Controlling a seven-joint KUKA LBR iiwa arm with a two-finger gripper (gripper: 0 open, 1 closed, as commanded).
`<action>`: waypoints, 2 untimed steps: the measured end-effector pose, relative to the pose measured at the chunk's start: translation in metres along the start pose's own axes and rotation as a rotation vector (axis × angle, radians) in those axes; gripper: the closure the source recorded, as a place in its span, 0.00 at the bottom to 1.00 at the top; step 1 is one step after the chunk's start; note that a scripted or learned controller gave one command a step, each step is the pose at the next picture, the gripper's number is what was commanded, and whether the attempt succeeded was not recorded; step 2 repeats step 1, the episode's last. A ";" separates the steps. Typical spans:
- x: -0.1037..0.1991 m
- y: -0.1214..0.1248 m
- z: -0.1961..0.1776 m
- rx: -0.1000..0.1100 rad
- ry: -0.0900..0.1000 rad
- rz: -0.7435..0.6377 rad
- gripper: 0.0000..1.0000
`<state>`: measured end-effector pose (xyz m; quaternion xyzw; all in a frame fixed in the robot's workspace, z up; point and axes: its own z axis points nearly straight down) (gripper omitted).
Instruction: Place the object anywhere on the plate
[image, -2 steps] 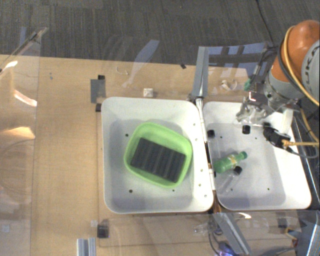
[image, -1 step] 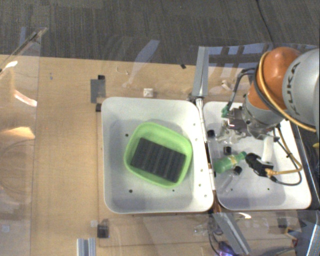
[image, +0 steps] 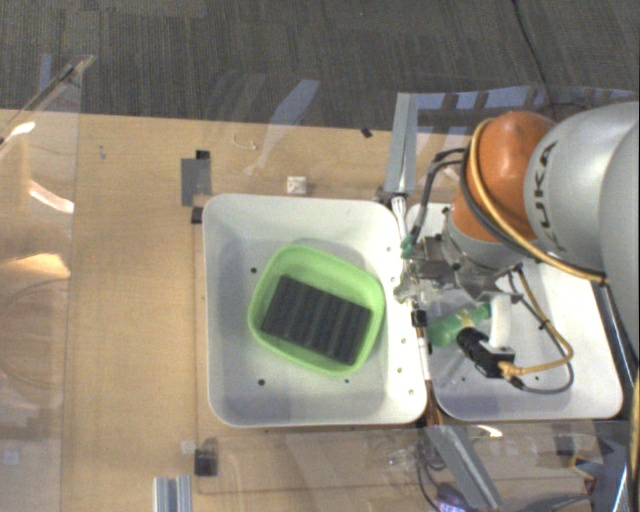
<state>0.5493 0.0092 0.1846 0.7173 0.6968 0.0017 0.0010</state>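
Observation:
A lime-green square plate (image: 268, 290) lies in the left bin (image: 225, 380), slightly tilted. A dark grey ribbed rectangle (image: 316, 319) covers the plate's middle. My gripper (image: 432, 302) hangs low over the left side of the right bin (image: 590, 395), close to the wall between the two bins. A small green object (image: 462, 326) shows just below and right of the gripper, partly hidden by the wrist. I cannot tell whether that object is held or lying on the bin floor.
The grey arm with its orange band (image: 505, 160) covers most of the upper right bin. A small pale cube (image: 296, 185) sits on the wooden bench behind the left bin. Black brackets (image: 197, 180) stand at the bin corners.

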 end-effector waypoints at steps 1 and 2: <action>-0.001 0.000 0.000 0.000 0.000 0.001 0.00; -0.001 0.000 0.000 0.000 0.000 0.001 0.00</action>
